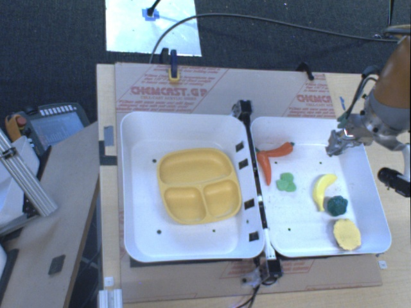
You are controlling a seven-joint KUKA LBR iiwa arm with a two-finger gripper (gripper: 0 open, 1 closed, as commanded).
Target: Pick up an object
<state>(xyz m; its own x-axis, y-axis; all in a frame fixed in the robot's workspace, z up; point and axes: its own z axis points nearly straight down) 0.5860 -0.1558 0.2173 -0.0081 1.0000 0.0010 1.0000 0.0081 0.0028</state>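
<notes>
The right bin holds several toy foods. An orange pepper and a carrot lie at its left side, with a green broccoli piece below them. A yellow banana, a dark teal broccoli and a yellow potato-like piece lie toward the right. My gripper hangs over the bin's upper right part, above and right of the banana, with nothing seen between its fingers.
The left bin holds a yellow three-compartment tray. A black divider with clips runs between the bins. A control pendant and a side table stand at the left. A cable crosses the floor behind the bench.
</notes>
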